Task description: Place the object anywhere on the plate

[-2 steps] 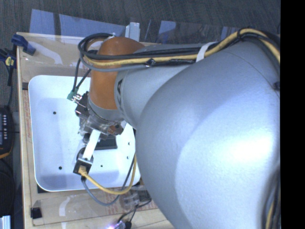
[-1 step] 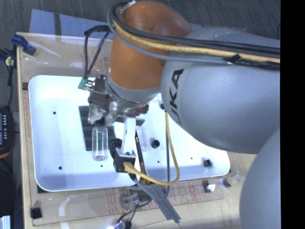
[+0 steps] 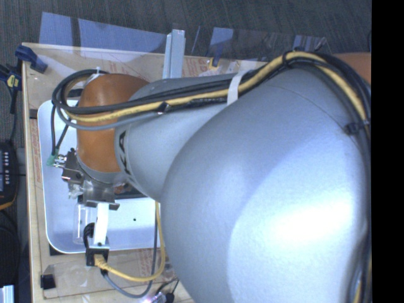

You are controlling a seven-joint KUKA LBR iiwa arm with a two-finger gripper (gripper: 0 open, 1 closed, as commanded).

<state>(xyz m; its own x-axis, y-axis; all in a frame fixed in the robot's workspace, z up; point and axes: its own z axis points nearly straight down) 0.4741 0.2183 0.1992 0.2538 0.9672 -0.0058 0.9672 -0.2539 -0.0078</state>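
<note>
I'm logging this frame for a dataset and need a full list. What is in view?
bin: one, white, left side of the bench, partly under the arm's wrist
bench: one, pale wood, under the bin
clamp: one, blue, at the bench's far left corner
upright post: one, pale metal, at the bench's far edge
small block: one, black, near left corner of the bench
floor: dark grey, beyond the bench
arm: one, grey, reaching in from the right and covering most of the view
orange band: one, above the wrist, over the bin
cable: one, yellow, running along the arm
</note>
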